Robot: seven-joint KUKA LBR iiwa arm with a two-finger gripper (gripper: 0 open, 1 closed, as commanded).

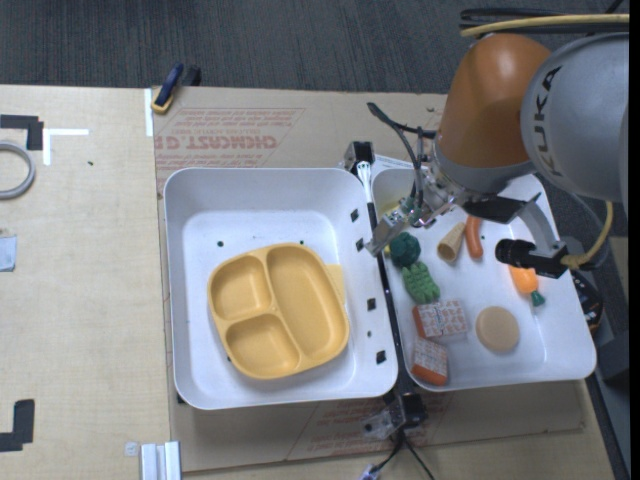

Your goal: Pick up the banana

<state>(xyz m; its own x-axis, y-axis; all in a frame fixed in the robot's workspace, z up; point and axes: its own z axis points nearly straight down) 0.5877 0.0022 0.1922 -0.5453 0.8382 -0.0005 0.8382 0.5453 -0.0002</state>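
Note:
My gripper (398, 224) hangs low over the far left part of the right bin (560, 363), just above a dark green toy (405, 250). The grey arm with its orange band (490, 93) covers the bin's far end. A faint yellow patch (384, 206) shows beside the gripper at the bin's far left corner. It may be the banana, but the arm hides most of it and I cannot tell. I see nothing held by the gripper.
The right bin also holds a light green knobbly toy (422, 283), a cone (452, 243), an orange stick (473, 238), a carrot (525, 280), a pink wafer (442, 320), a round biscuit (497, 329) and a red-white piece (430, 363). A yellow divided plate (278, 310) lies in the left bin (190, 268).

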